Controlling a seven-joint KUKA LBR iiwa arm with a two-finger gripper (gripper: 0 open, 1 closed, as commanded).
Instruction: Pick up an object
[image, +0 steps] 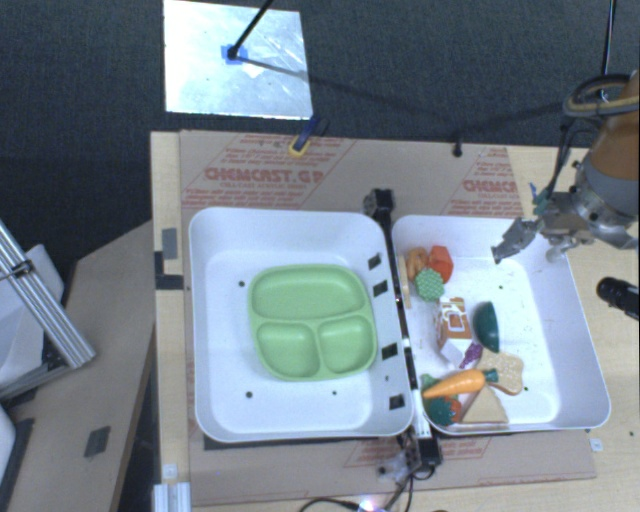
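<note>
The right bin (570, 330) holds several toy foods along its left side: a red-orange piece (438, 262), a light green piece (430, 285), a small printed box (453, 325), a dark green item (486, 323), a purple piece (470, 352), an orange carrot (460, 383) and a tan biscuit (507, 371). My gripper (508, 246) hangs over the upper part of this bin, to the right of the red-orange piece and apart from it. Nothing shows in its grasp.
The left bin (215, 260) carries a green divided plate (310, 320). A black divider with clips (390, 300) runs between the bins. A tan wedge (484, 408) lies at the right bin's front edge. The arm's grey wrist (600, 195) reaches in from the right.
</note>
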